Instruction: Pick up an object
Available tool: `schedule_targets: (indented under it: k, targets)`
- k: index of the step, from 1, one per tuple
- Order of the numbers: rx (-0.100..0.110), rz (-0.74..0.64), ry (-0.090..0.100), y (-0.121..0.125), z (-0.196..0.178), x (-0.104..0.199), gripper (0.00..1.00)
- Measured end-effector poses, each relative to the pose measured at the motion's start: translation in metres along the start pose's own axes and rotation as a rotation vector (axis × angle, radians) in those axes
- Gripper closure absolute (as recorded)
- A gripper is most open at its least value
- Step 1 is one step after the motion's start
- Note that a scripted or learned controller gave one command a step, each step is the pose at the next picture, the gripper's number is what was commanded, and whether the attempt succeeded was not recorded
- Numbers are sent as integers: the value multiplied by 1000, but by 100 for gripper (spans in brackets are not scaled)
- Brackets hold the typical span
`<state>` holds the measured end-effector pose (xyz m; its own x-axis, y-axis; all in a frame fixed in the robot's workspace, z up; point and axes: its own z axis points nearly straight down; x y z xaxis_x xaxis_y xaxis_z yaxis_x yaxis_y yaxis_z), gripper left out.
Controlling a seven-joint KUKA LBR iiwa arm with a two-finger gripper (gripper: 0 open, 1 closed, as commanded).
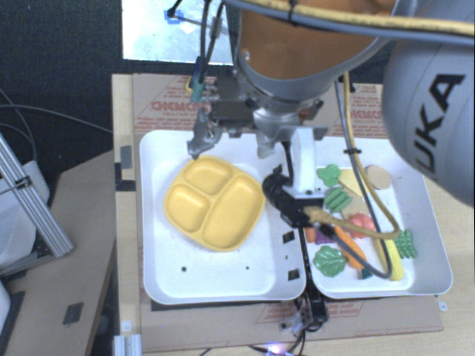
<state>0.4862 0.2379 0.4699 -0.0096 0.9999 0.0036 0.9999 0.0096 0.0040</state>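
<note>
The claw (230,148) hangs over the far edge of the left bin (159,273), its two fingers spread wide apart with nothing between them; the left fingertip (197,148) sits just above the far rim of a yellow divided plate (214,202), and the right finger hangs near the wall between the bins. The plate has three compartments and lies flat in the middle of the left bin. Above the claw the orange band (312,21) and grey arm (438,102) reach in from the right, with a yellow cable (371,199) and black cable trailing down across the right bin (430,273). That bin holds toy food: green leafy pieces (329,259), an orange carrot (349,245), a red piece (362,221), a corn cob (393,262) and a pale round disc (377,176). Both bins rest on brown cardboard (167,102).
</note>
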Motion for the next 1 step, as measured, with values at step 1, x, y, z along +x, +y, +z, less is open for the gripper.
schedule_targets:
  k: [1]
  targets:
    - [4,21,-6,16,30,-124,0]
